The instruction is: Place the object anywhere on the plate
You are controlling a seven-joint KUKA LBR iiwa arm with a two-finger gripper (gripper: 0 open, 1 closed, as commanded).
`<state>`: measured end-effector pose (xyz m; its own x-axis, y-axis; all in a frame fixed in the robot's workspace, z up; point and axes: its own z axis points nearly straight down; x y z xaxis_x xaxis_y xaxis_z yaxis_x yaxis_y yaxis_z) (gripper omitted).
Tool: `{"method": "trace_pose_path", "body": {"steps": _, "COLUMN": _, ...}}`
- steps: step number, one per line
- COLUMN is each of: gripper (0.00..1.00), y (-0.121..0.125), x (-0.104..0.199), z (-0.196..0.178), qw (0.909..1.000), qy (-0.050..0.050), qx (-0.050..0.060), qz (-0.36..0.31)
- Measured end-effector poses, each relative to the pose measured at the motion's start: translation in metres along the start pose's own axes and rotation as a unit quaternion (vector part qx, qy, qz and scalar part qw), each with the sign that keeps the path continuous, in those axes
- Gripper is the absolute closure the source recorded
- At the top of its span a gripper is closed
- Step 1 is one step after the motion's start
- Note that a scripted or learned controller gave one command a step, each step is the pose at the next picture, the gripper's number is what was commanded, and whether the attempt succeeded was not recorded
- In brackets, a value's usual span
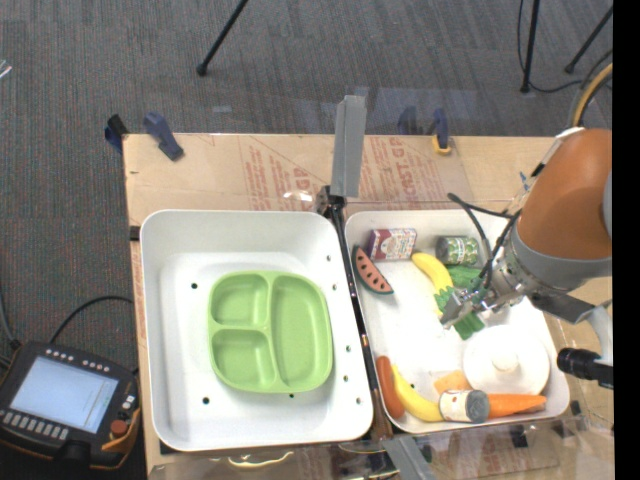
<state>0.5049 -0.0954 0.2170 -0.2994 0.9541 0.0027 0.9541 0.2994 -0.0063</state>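
While the green plate (270, 330) is waiting bare in the left bin (160, 258), you are watching the pincer (466, 313) reaching into the right bin's (420, 398) far-right corner beside a banana (433, 269); grip state unclear, a lift seemingly next.

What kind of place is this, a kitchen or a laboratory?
Most likely a robot laboratory, not a kitchen: toy food lies in a white bin on a cardboard-covered bench, a teach pendant sits on the carpet, and tripod legs stand behind.

Lime-green plate (270, 331) in a white bin (170, 258); yellow banana (432, 269), red watermelon slice (373, 271) with dark seeds, orange carrot (516, 403).
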Motion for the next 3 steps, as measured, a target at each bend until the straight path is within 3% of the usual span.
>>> {"method": "trace_pose_path", "body": {"steps": 1, "gripper": 1.00, "y": 0.003, "x": 0.106, "z": -0.046, "qw": 0.9998, "qy": 0.000, "qx": -0.003, "qz": 0.020}}
{"method": "trace_pose_path", "body": {"steps": 2, "gripper": 1.00, "y": 0.024, "x": 0.176, "z": -0.064, "qw": 0.9998, "qy": -0.001, "qx": -0.001, "qz": -0.019}}
{"method": "trace_pose_path", "body": {"steps": 3, "gripper": 0.00, "y": 0.024, "x": 0.175, "z": -0.064, "qw": 0.9998, "qy": -0.001, "qx": 0.000, "qz": -0.019}}
